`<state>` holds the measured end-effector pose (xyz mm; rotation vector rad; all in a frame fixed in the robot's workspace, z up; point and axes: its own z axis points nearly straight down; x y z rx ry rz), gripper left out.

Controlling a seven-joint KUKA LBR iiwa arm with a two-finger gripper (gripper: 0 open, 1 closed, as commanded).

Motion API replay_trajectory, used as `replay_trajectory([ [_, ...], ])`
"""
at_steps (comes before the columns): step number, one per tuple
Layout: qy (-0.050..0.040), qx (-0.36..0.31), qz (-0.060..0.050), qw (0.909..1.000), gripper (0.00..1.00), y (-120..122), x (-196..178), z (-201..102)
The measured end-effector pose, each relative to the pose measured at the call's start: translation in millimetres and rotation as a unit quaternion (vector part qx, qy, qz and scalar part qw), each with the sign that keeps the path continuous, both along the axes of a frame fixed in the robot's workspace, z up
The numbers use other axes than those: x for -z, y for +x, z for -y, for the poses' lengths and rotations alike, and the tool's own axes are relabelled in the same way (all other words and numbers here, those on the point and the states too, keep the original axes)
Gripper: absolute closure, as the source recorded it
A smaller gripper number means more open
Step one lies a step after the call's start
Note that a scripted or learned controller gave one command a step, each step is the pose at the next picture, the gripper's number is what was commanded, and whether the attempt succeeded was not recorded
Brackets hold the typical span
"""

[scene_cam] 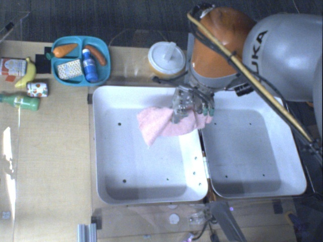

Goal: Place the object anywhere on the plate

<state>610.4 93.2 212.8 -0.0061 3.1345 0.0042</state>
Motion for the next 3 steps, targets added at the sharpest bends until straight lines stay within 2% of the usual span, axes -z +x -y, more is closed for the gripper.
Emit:
replay_trajectory([
  [2,0.0006,-0.001,0.000,1.0000,1.00,6.4,-9.1,-111.7],
  [3,0.0007,-0.001,0.000,1.0000,0.00,6.6,-9.3,-111.6],
])
